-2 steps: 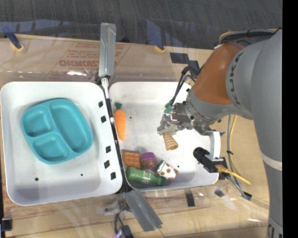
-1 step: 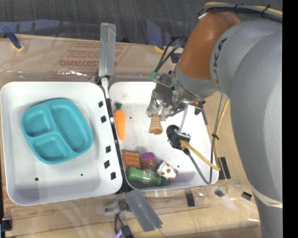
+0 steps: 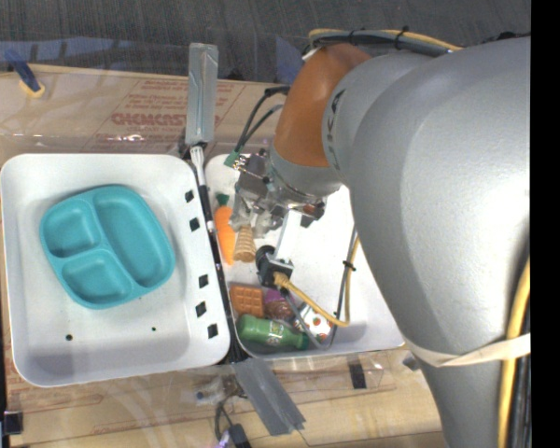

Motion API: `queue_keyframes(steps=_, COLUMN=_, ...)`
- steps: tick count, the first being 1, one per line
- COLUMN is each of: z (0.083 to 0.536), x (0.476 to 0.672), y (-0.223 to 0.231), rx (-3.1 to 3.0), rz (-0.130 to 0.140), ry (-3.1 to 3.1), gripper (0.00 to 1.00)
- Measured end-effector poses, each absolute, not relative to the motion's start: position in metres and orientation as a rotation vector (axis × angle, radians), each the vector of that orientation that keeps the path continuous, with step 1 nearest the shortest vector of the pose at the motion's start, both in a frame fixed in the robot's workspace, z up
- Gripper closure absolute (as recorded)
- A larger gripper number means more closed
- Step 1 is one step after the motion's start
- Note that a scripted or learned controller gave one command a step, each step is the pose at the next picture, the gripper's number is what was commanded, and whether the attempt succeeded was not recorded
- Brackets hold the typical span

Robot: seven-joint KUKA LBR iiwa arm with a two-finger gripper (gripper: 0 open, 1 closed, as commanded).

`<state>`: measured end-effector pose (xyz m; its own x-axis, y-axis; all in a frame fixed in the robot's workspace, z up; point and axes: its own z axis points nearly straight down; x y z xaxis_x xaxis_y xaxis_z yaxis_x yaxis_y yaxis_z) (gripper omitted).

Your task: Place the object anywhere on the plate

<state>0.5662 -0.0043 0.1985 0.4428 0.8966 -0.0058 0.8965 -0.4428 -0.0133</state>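
A teal plate [image 3: 107,244] with three compartments lies in the left white bin [image 3: 37,343]. My gripper [image 3: 248,211] hangs low over the left side of the right bin [image 3: 373,329], below the orange wrist band. Just under and beside it lie an orange carrot-like piece [image 3: 225,233] and a tan waffle cone [image 3: 245,245]. Whether the gripper touches either of them is hidden by the wrist.
A brown waffle square [image 3: 246,299], a green bottle [image 3: 271,332], a purple item [image 3: 278,303] and a few small bits crowd the right bin's near left corner. The grey arm covers most of that bin. A grey divider [image 3: 202,110] runs between the bins.
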Motion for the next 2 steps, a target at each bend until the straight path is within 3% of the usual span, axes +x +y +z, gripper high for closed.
queue_keyframes(steps=1, z=0.266, x=0.595, y=-0.082, rx=-2.842, rz=0.003, ry=-1.338, gripper=1.00)
queue_keyframes(steps=2, z=0.227, x=0.582, y=-0.015, rx=-2.843, rz=0.012, ry=-1.322, gripper=1.00)
